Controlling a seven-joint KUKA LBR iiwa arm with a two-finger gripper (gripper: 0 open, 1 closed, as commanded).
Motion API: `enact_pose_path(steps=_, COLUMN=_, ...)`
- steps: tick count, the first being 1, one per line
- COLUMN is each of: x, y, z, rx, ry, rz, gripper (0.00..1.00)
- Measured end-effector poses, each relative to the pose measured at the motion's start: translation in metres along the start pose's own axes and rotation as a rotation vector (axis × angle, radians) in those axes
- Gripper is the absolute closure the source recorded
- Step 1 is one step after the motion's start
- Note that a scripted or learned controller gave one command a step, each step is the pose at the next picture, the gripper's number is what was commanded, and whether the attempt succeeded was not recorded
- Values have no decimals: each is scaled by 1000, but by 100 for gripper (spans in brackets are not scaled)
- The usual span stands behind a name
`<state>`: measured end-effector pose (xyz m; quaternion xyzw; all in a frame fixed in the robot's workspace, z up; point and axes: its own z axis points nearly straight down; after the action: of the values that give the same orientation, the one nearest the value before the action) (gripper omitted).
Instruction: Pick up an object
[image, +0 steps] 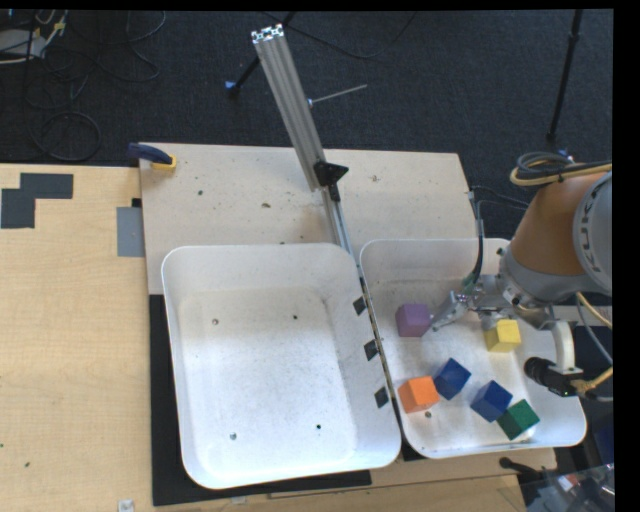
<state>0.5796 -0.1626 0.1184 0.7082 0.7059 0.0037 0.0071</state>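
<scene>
While the purple block (412, 320) lay in the right bin (420, 262), at centre right of the frame, the gripper (470, 303) hung just beside it. Whether it was apart or together I cannot tell. The approach seemed in hand; next, a descent squarely over one block.

Claw (470, 303) fingers too small to read — arm (570, 235) cut off at right

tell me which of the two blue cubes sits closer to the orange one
The blue cube just right of the orange cube, nearly touching it. The other blue cube lies further right, beside the green cube.
</scene>
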Motion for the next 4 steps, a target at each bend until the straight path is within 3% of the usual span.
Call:
enact_pose_path(steps=1, x=-1, y=-4, z=-4, rx=13, ry=4, rz=8, gripper=100)
enact_pose_path(steps=2, x=-7, y=-9, z=-63, rx=13, ry=4, rz=6, gripper=100)
enact_pose_path(steps=3, x=-9, y=-9, z=-84, rx=15, ry=5, rz=2, gripper=100)
enact_pose_path(steps=4, x=50, y=-9, z=-97, rx=18, ry=8, rz=-8, gripper=100)
